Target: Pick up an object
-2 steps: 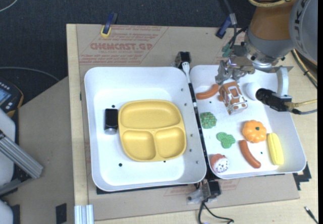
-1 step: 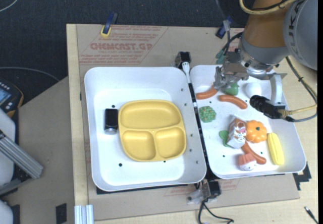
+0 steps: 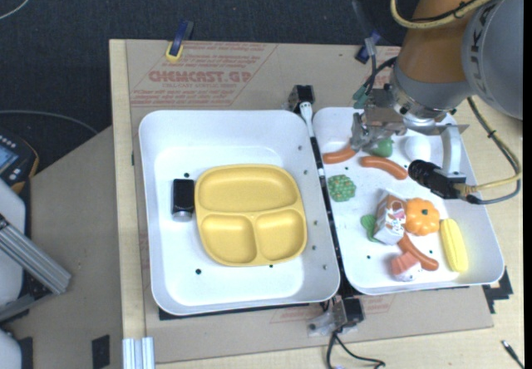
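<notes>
I see a brown board (image 3: 208, 72) with red print lying on a dark floor, and 2 white bins side by side on it. The left bin (image 3: 158, 218) holds a yellow tray (image 3: 249, 214) with 3 compartments and a small black block (image 3: 183, 197) just beside the tray's left edge.

The right bin (image 3: 482, 263) holds the toys. A sausage (image 3: 339, 155) lies near its back left corner, and a second sausage (image 3: 386, 165) lies just to the right of it. A green broccoli piece (image 3: 341, 187) sits near the divider between the bins. Toward the front I see a small carton (image 3: 387, 220) touching an orange pumpkin (image 3: 421, 216), a yellow corn cob (image 3: 453, 244) to the right, and a red piece (image 3: 413, 258) in front of the carton.

My arm (image 3: 449, 35) comes in from the right, and the gripper (image 3: 370, 133) is low over the back of the right bin, between the 2 sausages, with a small green thing (image 3: 383, 145) just beside it. I cannot tell from here how the jaws stand or whether anything sits between them.
</notes>
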You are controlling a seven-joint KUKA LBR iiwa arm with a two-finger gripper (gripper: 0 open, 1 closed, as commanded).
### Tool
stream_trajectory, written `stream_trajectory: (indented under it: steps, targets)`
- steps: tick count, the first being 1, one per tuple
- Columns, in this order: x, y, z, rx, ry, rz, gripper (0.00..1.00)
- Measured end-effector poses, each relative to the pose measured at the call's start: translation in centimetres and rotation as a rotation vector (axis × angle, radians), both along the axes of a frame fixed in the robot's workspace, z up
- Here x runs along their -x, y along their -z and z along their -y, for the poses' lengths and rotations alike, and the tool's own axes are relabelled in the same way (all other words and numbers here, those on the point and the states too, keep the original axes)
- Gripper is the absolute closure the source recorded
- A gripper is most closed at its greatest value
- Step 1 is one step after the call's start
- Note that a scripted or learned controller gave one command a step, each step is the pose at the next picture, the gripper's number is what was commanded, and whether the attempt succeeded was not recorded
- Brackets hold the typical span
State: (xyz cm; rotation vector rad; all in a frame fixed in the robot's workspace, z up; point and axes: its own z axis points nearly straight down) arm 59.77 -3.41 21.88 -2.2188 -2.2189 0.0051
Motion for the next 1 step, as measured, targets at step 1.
stream_trajectory:
  steps: [1]
  targets:
    - [0.71,-1.63,-0.86,0.000,-0.001,0.007,1.00]
